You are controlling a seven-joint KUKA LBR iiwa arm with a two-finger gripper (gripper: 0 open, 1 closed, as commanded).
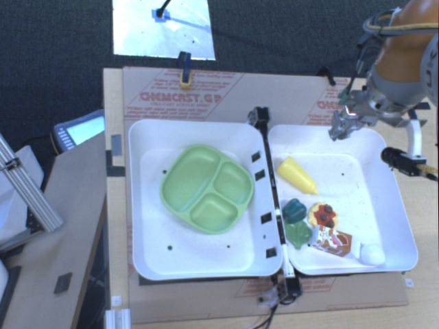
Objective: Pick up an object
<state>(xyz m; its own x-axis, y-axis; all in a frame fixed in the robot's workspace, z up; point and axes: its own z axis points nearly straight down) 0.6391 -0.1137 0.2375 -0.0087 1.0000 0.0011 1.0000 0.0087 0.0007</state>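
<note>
- The objects to pick from lie in the right bin: a yellow cone-shaped piece sits toward its left wall, about midway between far and near edges.
- Nearer the front edge, a dark teal piece rests just above a green piece, the two touching or nearly so, both close to the divider between the bins.
- Just right of them lies a yellow and red toy, and below it a flat red-and-white packet.
- A small white object sits in the right bin's near right corner.
- The gripper hangs over the right bin's far edge, well apart from every object, with nothing between its fingers; I cannot tell how wide they stand.
- The left bin carries a green divided plate around its middle.
</note>
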